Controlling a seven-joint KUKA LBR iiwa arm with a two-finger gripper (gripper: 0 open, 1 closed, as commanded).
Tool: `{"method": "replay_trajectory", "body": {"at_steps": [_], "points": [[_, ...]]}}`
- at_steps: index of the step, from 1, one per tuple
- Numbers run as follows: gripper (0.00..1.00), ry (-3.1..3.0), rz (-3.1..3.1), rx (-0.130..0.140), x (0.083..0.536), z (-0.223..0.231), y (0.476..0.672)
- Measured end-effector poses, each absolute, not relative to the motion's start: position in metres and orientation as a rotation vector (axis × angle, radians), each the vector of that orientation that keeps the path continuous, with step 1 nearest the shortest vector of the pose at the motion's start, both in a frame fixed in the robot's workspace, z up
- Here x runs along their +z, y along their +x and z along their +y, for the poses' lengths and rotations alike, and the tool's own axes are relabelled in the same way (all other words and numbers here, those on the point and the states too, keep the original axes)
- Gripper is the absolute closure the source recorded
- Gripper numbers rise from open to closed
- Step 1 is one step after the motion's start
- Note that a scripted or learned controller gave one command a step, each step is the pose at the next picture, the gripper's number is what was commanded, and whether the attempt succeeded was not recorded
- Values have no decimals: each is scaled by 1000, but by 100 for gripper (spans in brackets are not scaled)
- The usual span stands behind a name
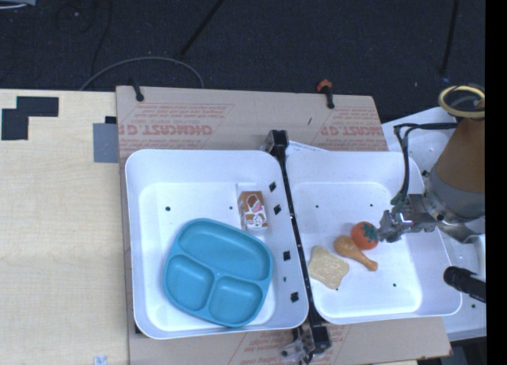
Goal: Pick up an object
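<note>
In the right bin (400, 296) lie an orange-red tomato-like toy (364, 234), an orange drumstick-shaped toy (354, 252) and a beige bread-slice toy (328, 268). My gripper (390, 228) hangs low at the bin's right side, just right of the tomato toy and close against it. Whether anything sits between the fingers is hidden. In the left bin (150, 197) rest a blue divided plate (217, 271) and a small printed packet (253, 210).
A black clamp strip (290, 233) runs between the two bins. Cardboard (238, 118) lies under the bins. The arm's grey body with its orange band (467, 165) fills the right side above the bin's edge, with cables (408, 157) looping nearby.
</note>
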State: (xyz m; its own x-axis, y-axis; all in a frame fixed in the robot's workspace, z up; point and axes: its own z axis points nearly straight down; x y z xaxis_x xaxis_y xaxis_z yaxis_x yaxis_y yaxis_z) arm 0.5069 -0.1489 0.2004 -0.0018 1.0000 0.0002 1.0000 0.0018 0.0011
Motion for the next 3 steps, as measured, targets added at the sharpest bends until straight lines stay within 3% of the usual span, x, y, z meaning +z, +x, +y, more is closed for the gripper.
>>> {"method": "replay_trajectory", "body": {"at_steps": [1,3], "points": [[100,2218,2222,2,248,-150,508],[100,2220,2229,-2,223,-41,515]]}}
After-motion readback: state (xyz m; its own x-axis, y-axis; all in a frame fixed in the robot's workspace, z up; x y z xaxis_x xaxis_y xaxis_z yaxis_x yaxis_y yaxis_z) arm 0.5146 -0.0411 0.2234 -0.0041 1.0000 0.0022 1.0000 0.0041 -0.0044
